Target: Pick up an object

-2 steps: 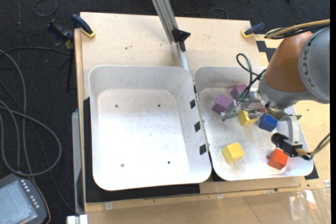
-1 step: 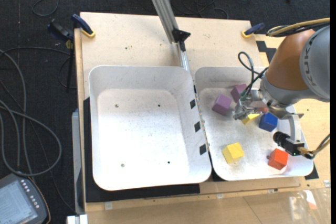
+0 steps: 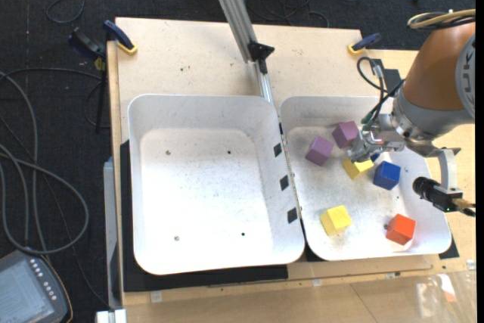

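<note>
A small yellow block [image 3: 358,166] lies tilted in the right bin [image 3: 302,185], directly beneath the gripper [image 3: 366,150], whose grip cannot be told from above. Just right of that block sits a blue cube [image 3: 386,175]; just above it a purple cube [image 3: 345,133], with a second purple cube [image 3: 318,150] to its left. Below it rest a yellow cube [image 3: 336,219] and, further right, an orange cube [image 3: 401,228]. The left bin [image 3: 144,163] stands well to its left

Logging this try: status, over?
Pincer low in right bin, over small yellow block. Grasp unconfirmed. Purple cube and blue cube close by.
</note>
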### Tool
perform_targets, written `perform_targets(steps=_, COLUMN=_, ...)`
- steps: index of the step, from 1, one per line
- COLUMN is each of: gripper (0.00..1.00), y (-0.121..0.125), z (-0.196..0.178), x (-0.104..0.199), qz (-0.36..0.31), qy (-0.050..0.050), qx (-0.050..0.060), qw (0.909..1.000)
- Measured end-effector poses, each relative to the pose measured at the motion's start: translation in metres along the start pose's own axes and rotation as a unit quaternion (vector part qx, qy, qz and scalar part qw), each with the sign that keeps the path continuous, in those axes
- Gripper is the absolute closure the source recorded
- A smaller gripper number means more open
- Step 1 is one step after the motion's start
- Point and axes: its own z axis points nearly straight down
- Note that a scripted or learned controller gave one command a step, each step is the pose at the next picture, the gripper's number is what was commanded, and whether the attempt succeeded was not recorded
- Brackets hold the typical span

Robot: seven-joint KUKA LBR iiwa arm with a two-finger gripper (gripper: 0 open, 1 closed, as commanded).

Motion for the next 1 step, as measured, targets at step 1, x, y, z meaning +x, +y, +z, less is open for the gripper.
perform_targets(steps=1, gripper=1.0, y=0.0025, z=-0.0442, x=-0.0056, qz=0.0, qy=0.0, qx=0.0, qw=1.0)
